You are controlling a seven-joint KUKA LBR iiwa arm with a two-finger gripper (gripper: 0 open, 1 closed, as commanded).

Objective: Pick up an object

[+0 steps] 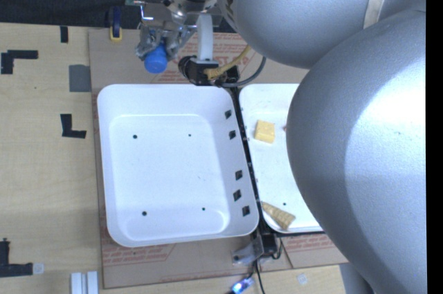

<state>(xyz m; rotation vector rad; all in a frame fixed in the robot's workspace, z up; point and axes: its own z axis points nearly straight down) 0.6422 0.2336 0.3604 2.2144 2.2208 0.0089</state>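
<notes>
Two bins are sitting side by side on the bench [41, 168]. The left bin [111, 106] is lying beside the right bin [252, 95], which is holding a block [264, 131] and a wedge [279, 216].

Two white bins [111, 147] side by side

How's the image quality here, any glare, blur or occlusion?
Camera view: soft, even light, faint shadows; bright sheen on the grey arm, which looms close, slightly soft, and hides much of the right bin; left bin sharp; gripper up top, slightly soft.
</notes>
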